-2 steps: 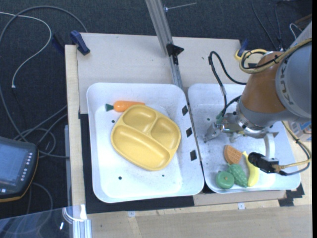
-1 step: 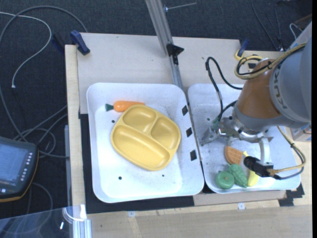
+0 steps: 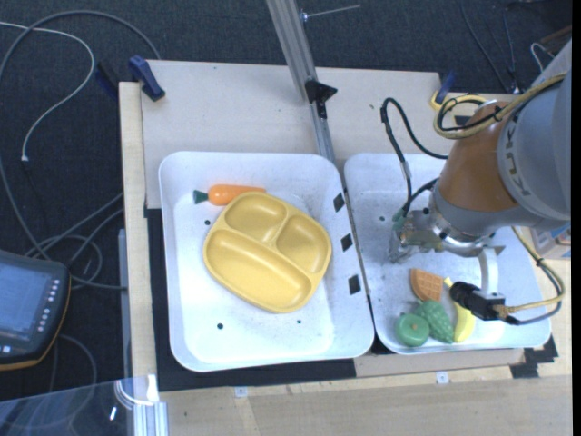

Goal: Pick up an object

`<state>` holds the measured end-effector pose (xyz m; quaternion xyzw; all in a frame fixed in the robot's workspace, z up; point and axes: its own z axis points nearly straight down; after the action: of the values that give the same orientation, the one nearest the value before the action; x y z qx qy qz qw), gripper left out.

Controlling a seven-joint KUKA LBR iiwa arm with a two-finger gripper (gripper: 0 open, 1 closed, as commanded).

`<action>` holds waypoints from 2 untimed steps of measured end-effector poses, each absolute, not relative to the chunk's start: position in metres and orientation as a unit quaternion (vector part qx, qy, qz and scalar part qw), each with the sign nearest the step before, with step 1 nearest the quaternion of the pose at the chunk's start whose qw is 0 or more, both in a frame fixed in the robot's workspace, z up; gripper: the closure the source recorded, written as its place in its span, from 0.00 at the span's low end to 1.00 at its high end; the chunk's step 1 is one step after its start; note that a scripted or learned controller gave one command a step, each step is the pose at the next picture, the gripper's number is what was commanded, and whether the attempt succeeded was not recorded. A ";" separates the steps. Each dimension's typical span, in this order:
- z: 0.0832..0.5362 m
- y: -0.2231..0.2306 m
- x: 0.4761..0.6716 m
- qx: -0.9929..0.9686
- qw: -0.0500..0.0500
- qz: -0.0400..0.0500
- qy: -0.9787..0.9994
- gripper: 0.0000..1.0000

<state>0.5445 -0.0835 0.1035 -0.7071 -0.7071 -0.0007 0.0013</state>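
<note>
Two white bins side by side on the bench [image 3: 227, 98]. In the left bin [image 3: 182, 271]: a yellow divided plate [image 3: 267, 251] lying slantwise across the middle, with a toy carrot [image 3: 231, 193] just beyond its far rim, touching it or nearly so. In the right bin [image 3: 377, 184]: a small heap gathered in the near corner, made of an orange waffle-like piece [image 3: 426, 284], a round green piece [image 3: 412, 328], a bumpy green piece [image 3: 439, 320] pressed against it, and a yellow bit [image 3: 465, 327] beside that.

Reaching in from the right, the grey arm [image 3: 536, 143], wrist bent downward over the right bin. Gripper [image 3: 398, 251] low above bare bin floor, just beside the waffle piece and on its far side, nothing seen held. Open or closed: cannot tell from this slant.

Probably lined up for a try at the nearest toy, the waffle piece being closest. Heap packed tightly against the bin wall, so likely little room for a clean grasp; the plate, wide and flat, a poor target anyway.
</note>
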 end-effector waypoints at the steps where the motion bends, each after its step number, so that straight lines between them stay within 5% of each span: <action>1: 0.164 -0.091 0.550 -0.707 -0.003 -0.002 -0.707 1.00; 2: 0.221 -0.101 0.549 -0.707 -0.004 -0.002 -0.707 1.00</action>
<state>0.5493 -0.1011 0.2214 -0.7069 -0.7073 -0.0022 -0.0035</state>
